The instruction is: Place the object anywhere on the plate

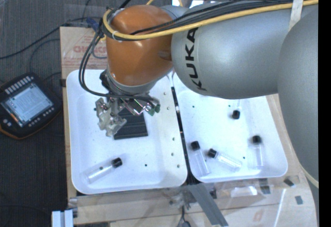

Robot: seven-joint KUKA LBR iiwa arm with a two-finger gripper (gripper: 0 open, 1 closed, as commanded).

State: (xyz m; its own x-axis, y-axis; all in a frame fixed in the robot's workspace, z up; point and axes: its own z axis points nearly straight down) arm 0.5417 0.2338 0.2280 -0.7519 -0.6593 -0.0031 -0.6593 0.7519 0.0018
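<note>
A clear vial with a black cap [105, 168] lies on its side near the front of the left bin [77, 117]. A small dark flat plate [133, 129] rests in the middle of that bin. My gripper [110, 119] hangs below the orange wrist band, just over the plate's left edge and well behind the vial. I see no vial at the gripper. The arm hides the back part of the left bin.
The right bin [274, 133] holds several more clear, black-capped vials, among them one [199, 156] by its left wall and one [257, 149] at the right. A pendant with a screen [26, 104] lies left of the bench. Cables run along the arm.
</note>
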